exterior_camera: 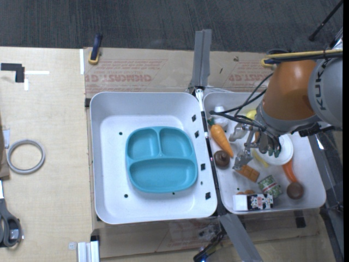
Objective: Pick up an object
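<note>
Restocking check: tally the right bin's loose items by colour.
Orange: 3, carrot, block, piece
Brown: 2, balls
Green: 1, can
White: 1, box
Total: 7; items under the arm uncounted.

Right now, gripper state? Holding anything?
Gripper: down in the right bin among the items, just above an orange block; open or shut cannot be told, and no object is visibly held.

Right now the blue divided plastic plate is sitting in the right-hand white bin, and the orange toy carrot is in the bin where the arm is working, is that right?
Not quite. The camera view shows the blue divided plastic plate in the left-hand white bin, by itself. The rest holds: the orange toy carrot lies in the right-hand white bin, where the arm's end effector is working.
</note>
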Robot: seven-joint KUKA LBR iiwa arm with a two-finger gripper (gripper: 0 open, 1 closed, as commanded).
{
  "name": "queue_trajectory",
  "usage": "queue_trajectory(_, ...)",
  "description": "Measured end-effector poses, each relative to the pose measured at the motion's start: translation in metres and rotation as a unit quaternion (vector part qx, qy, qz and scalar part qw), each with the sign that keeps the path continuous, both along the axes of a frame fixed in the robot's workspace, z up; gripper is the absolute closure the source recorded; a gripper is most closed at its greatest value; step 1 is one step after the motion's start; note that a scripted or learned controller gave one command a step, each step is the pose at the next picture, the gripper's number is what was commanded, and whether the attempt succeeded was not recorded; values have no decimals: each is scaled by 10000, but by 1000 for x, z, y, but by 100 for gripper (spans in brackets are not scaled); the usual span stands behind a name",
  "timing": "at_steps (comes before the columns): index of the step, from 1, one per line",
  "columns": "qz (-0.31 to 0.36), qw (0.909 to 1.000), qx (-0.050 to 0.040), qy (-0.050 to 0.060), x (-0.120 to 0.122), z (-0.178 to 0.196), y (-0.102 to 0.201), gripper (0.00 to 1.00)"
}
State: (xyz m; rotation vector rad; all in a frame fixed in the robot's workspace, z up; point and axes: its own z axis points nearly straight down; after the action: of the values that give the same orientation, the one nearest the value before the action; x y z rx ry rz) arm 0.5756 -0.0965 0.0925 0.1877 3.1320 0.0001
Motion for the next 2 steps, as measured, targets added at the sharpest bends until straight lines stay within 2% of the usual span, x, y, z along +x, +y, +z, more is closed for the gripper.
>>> queue_trajectory(1,-63,10000,-1,8,-65,0,-10,0)
queue_trajectory(2,-805,9968,4,14,-68,-1,0,0)
